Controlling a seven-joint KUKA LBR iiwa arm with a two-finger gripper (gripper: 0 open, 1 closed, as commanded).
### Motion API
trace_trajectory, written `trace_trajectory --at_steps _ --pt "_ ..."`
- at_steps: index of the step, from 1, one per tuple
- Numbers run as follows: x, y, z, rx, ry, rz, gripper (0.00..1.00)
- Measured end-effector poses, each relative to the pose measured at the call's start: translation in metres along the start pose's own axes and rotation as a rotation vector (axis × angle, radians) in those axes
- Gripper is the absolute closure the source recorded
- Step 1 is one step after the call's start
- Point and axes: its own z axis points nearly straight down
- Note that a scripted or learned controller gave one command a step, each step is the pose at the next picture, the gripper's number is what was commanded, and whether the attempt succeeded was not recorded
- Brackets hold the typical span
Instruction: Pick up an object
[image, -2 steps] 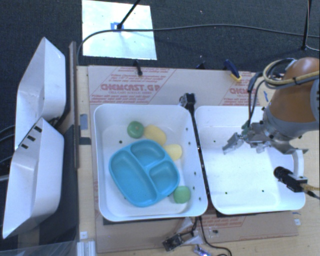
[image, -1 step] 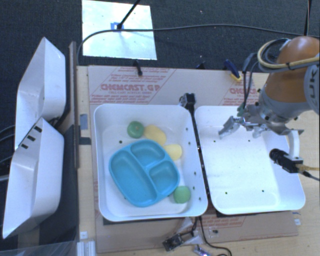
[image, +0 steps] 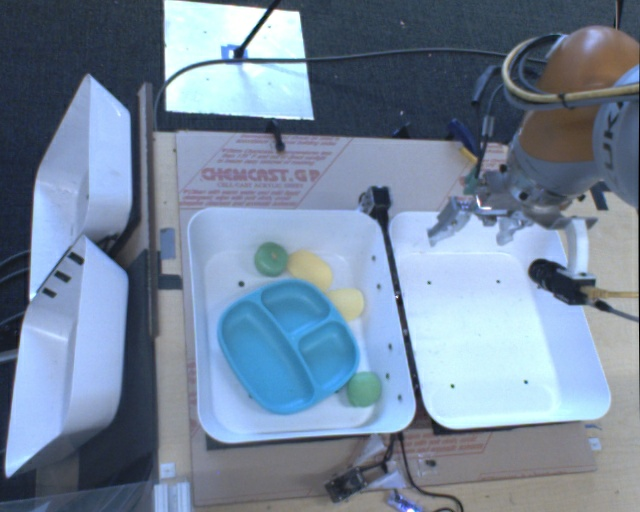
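Pincer (image: 478, 222): fingers spread apart, nothing between them, over the far rim of the right bin (image: 560, 400).
Right bin: bare white floor, lots of open room below the pincer.
Left bin (image: 215, 250): crowded; blue divided plate (image: 287, 343) fills the middle.
Objects: green ball (image: 270, 259) and yellow lemon-like piece (image: 310, 268) just beyond the plate's far edge, second yellow piece (image: 348, 302) at its right edge, green piece (image: 364, 388) at its near right corner, close to the bin wall.
Arm (image: 575, 110): in from the right, orange band above the wrist, wrist tilted down toward the bins' shared edge.
Bench (image: 170, 330): both bins side by side, rims touching.
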Motion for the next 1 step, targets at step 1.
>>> trace_trajectory --at_steps 1 --pt "-0.0174 0.0577 0.0414 0.005 0.000 0.001 0.00"
